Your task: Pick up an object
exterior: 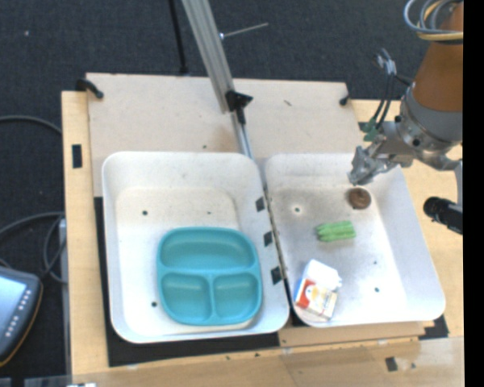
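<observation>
At the far left, off the bench, we see a grey handheld screen (6,306) lying on the dark carpet with cables running to it. On the wooden bench (77,216) the left bin (129,176) holds a teal divided plate (210,276), which sits in the bin's near right part with its three compartments facing up. Behind the bins a slanted aluminium post (212,47) rises from the seam between them toward the top of the view.

In the right bin (411,256) three things lie well apart from one another. Nearest us, at the bin's front left corner, is a small white packet with red print (317,293), tilted against the wall. Farther back, around the middle, lies a green object (335,231) on its side. Beyond it, toward the far right, rests a small brown round object (359,198).

The gripper (363,172) hangs just above and behind that brown object, at the end of the arm (437,79) coming in from the right. It looks empty, yet we cannot tell whether it is spread or pressed together.
</observation>
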`<state>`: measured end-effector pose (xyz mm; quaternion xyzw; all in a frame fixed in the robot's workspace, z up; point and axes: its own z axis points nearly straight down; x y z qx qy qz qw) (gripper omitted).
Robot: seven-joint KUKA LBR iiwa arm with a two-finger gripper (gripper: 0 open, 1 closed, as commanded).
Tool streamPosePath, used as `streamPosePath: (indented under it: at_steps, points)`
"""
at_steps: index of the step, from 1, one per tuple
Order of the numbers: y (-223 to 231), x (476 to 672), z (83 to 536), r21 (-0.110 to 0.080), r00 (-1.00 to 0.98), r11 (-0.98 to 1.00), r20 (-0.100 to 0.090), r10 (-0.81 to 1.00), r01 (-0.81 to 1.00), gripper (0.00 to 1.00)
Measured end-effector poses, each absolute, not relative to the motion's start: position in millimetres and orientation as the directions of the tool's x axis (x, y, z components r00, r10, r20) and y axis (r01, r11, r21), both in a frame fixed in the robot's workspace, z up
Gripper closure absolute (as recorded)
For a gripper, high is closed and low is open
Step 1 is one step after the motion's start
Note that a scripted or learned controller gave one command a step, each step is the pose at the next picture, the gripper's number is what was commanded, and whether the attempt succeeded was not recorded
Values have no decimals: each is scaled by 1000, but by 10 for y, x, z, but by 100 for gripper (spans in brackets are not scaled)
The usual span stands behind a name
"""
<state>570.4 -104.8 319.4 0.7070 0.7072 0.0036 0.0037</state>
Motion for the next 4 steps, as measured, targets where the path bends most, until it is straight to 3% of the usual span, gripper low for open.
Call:
streamPosePath:
  at_steps: [4]
  points:
    - [-1072, 5730, 3613, 19, -19, 19, -3, 1000, 1000, 100]
